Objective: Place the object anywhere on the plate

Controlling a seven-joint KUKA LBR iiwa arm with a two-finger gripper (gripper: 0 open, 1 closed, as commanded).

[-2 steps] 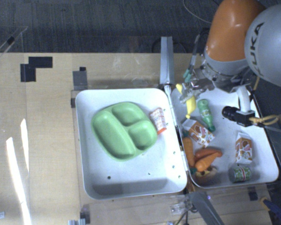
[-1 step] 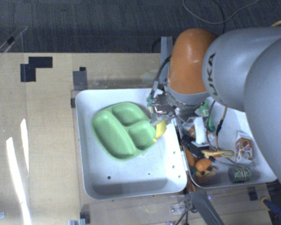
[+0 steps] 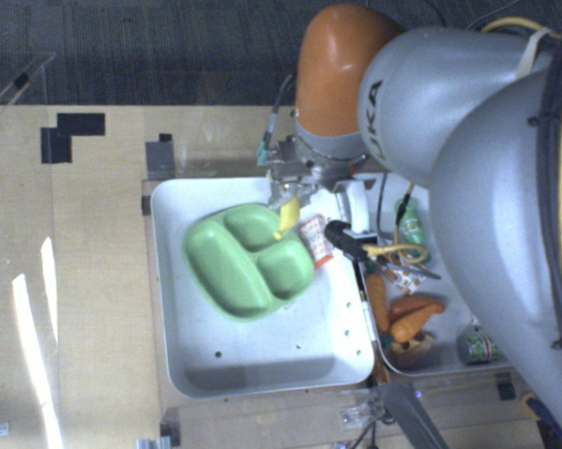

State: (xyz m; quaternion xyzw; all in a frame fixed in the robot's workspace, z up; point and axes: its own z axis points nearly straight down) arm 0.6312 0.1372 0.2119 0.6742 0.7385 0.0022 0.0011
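Note:
A green plate [image 3: 235,273] with three compartments lies in the left white bin [image 3: 260,365], toward its back. My gripper [image 3: 286,198] hangs over the plate's back right rim, under the orange band of the arm. It is shut on a small yellow object [image 3: 286,217], which hangs from the fingers just above the divider between the two right compartments. A small white and red packet [image 3: 316,239] lies just off the plate's right edge, against the bin wall.
The right bin [image 3: 441,368] holds two orange carrots [image 3: 414,315], a green can [image 3: 410,229], a small tin [image 3: 477,346] and an orange stick-like thing [image 3: 377,296]. The big grey arm covers much of the right bin.

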